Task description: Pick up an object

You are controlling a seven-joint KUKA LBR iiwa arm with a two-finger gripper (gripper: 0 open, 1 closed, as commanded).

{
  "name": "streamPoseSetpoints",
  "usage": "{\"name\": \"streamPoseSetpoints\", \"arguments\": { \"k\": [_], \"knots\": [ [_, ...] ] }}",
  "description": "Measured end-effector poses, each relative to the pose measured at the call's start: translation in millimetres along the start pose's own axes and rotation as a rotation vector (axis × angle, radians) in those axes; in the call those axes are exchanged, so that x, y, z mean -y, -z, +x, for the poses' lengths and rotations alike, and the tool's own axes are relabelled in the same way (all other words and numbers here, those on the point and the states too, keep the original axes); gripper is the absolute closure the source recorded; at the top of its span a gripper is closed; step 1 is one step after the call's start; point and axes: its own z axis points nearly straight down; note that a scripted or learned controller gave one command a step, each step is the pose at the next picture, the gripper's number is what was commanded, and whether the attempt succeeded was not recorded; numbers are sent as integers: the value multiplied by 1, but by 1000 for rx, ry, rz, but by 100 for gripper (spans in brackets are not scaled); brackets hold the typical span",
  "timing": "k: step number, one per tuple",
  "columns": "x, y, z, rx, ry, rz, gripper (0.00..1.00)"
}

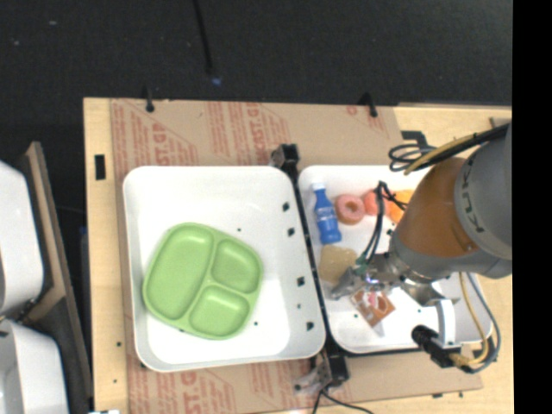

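bench (198, 132) w/ brown board carries two white bins. left bin (172, 197) holds green divided tray (203, 280). arm (448, 214) reaches down into right bin (345, 339), gripper (366, 285) low over a small red-brown packet (376, 307), near tan lump (336, 261), blue bottle (325, 216), pink ring (350, 208). grip state: can't tell. looks like the reach/grasp step; next needs closing on one item, then lift.

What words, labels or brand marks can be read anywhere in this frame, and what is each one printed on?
"KU": grey letters on the arm, cut off at the frame's edge.
Red print in strips on the cardboard sheet under the bins: too blurred to read.
Label on the blue bottle: too small to read.
Print on the small packet near the gripper: unreadable.
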Motion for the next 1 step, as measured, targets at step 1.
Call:
{"name": "streamPoseSetpoints", "arguments": {
  "k": [1],
  "knots": [
    [-61,37,2,1,0,-6,0]
  ]
}}
